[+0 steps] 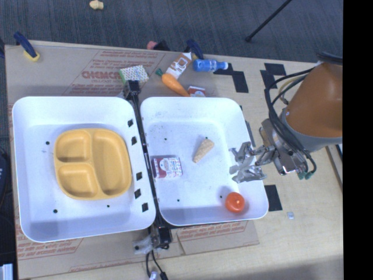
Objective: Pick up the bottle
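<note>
Two white bins sit side by side on the bench (291,238): the left bin (29,174) holds one yellow divided plate (92,163), the right bin (175,212) holds three small things. One grey arm (317,107) with an orange band reaches in from the right, and its gripper (240,163) hangs over the right bin's right edge, its two fingers spread apart with nothing between them. In that bin lie one red-and-white carton (167,167), one cone (203,150) and one orange ball (235,202), each apart from the others. One bottle (208,65), blue, lies on its side on the bench behind the right bin, outside it, well apart from the gripper. Just beside it lie one carrot (174,84) and one white-and-orange packet (178,65).
</note>
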Available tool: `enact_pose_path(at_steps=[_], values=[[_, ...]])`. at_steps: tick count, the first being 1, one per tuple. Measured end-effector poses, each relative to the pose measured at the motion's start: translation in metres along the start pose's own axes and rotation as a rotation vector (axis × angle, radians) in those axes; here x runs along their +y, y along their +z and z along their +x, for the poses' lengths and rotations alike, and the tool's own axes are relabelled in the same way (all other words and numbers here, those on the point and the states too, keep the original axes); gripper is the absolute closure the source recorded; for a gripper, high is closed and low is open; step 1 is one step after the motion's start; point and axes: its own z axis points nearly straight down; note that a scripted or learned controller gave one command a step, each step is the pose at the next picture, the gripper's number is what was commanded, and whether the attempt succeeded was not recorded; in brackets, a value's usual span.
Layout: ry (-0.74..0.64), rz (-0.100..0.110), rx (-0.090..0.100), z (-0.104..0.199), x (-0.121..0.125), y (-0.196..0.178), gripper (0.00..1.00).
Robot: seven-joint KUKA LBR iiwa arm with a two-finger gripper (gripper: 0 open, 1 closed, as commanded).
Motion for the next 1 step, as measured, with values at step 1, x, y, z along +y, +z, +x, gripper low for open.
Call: enact_pose_path(at_steps=[1], values=[[0.228, -0.001, 0.004, -0.0051, -0.0234, 0.0509, 1.0]])
